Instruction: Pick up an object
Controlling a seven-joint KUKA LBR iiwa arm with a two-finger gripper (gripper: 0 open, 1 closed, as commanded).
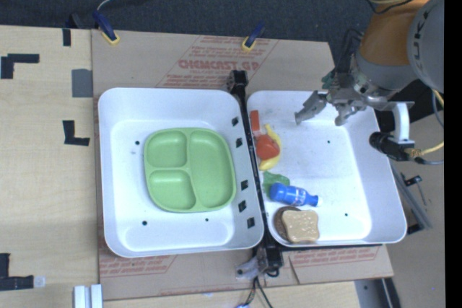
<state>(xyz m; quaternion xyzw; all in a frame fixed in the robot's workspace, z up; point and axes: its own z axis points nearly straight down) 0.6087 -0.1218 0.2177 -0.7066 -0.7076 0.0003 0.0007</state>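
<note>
**Gripper above right bin, nothing grasped**

Nearest the camera: bread slice (pixel 299 225) at the right bin (pixel 375 223) front edge, blue bottle (pixel 291 194) just behind it. Hovering over the bin's far side: gripper (pixel 323 110), fingers spread, holding nothing. Likely target (a guess) the bottle, lying down-left of the gripper, long axis roughly left-right, cap pointing right. Beyond it, red-and-yellow toy (pixel 268 145) against the left wall.

A green divided plate (pixel 190 169) is seen in the left bin (pixel 115 155). In the right bin (pixel 361 177), an open gripper (pixel 324 111) is held above the floor, right of a red toy (pixel 267 147), blue bottle (pixel 292 194) and bread slice (pixel 299 225).
</note>
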